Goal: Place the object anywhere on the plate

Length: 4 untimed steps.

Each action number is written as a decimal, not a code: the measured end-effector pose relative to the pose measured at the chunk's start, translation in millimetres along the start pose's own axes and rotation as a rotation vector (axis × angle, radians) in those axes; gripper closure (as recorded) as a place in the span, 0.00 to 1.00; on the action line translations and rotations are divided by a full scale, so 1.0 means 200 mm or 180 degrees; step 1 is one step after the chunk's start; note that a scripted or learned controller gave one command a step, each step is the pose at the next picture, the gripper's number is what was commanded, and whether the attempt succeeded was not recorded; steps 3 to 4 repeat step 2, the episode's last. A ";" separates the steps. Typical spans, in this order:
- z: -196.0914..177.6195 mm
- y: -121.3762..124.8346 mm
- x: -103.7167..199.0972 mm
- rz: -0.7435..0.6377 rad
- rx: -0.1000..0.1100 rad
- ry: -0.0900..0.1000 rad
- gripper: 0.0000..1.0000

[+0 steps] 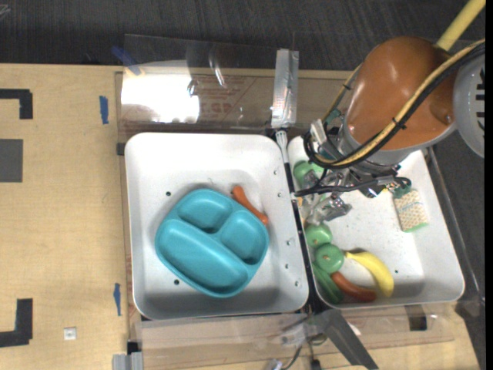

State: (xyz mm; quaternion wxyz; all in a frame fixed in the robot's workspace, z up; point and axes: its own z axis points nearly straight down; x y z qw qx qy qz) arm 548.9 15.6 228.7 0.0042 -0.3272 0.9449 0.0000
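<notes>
A blue divided plate (212,241) lies in the left bin (154,168). An orange carrot-like piece (248,204) rests on the bin floor against the plate's upper right rim. My gripper (330,203) hangs low over the left side of the right bin (439,260), under the orange wrist band (400,91). It is close above several green toy pieces (317,233). Cables and the wrist hide much of it.
The right bin also holds a yellow banana (373,270), a red-orange piece (353,287), a green round piece (330,259) and a pale speckled block (410,209). The wall between the two bins (296,230) lies just left of the gripper.
</notes>
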 end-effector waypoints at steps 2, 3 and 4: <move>-0.59 -0.04 0.05 -0.2456 0.0010 -0.0009 1.00; -0.59 -0.04 0.05 -0.2456 0.0010 -0.0009 1.00; -0.59 -0.04 0.05 -0.2456 0.0010 -0.0009 1.00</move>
